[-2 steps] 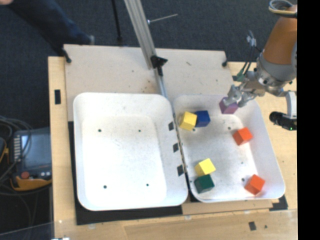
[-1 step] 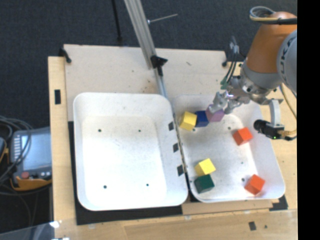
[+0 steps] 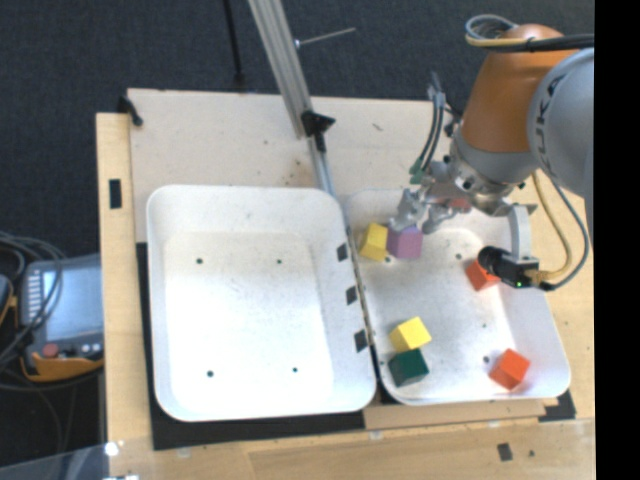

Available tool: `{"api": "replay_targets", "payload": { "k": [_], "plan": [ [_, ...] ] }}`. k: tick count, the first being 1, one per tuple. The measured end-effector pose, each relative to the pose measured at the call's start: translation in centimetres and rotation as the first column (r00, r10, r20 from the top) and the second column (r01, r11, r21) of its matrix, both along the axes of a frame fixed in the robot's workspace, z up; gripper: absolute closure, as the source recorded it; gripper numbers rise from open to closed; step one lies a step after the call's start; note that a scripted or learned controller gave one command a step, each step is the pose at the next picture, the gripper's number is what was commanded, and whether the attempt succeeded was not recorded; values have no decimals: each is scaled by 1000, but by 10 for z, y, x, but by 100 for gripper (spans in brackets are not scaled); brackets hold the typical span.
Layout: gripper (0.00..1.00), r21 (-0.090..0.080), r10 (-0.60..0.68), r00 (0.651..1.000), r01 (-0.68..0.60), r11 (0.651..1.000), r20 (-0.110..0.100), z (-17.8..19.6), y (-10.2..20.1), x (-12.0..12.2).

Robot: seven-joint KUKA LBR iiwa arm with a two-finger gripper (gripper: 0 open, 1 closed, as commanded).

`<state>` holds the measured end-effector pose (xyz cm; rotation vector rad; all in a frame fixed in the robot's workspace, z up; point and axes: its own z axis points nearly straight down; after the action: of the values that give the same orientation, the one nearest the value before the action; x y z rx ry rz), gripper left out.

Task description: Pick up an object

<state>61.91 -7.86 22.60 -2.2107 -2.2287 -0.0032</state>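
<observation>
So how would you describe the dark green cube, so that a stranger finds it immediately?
Look at the right white bin, then at its near edge beside the divide between the two bins. The dark green cube sits there, touching a yellow cube just behind it. It is the one green block; the others are yellow, orange or purple.

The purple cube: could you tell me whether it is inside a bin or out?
Inside: the purple cube rests on the right bin's floor.

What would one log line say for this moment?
gripper: over right bin | at purple cube | grasp: unclear
</observation>
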Motion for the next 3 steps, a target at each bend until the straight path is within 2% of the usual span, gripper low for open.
{"api": "replay_targets", "payload": {
  "k": [2,3],
  "plan": [
    [100,0,0,1000,0,1000,-1,17,81,-46],
    [100,-3,-1,1000,1,1000,-2,6,132,-72]
  ]
}}
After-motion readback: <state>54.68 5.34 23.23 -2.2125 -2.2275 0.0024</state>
